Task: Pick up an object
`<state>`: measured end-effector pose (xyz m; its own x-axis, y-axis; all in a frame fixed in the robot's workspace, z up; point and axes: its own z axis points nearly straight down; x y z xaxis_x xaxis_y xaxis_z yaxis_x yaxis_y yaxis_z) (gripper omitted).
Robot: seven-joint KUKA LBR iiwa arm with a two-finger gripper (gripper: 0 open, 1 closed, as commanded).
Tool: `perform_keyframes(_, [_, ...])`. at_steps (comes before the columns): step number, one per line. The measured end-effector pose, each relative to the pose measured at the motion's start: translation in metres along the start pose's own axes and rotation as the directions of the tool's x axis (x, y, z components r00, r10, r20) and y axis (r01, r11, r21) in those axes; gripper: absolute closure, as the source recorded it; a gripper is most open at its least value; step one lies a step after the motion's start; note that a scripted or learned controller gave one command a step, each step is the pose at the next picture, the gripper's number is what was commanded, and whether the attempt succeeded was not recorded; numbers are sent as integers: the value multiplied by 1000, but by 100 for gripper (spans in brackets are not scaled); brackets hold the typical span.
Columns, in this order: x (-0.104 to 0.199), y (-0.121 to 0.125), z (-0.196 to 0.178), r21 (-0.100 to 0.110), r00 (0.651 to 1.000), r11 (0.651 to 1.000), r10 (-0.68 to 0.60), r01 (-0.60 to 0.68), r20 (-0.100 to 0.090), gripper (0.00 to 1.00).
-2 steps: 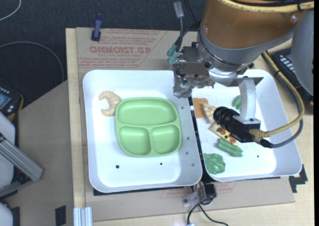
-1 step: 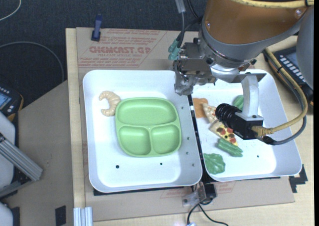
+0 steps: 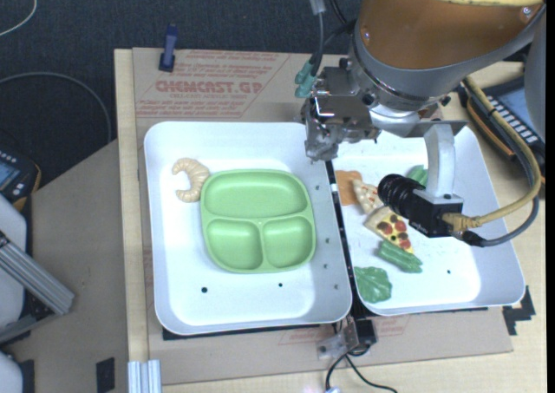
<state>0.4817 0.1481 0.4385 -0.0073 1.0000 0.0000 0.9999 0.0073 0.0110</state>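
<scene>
Pizza (image 3: 389,226) lay in the right bin (image 3: 486,278) beside a pepper (image 3: 399,257), a leaf (image 3: 373,283) and a second slice (image 3: 368,195); a croissant (image 3: 190,176) and green tray (image 3: 257,218) sat in the left bin (image 3: 165,209). Nothing looked lifted, so the pick seemed not yet done. The tool (image 3: 323,147) hung over the rims between the bins, above the right bin's far corner; whether it was apart or together, I could not tell.
</scene>
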Motion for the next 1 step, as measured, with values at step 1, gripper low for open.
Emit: perform_keyframes(1, [-28, 8, 112, 22, 1000, 1000, 12, -12, 4, 100])
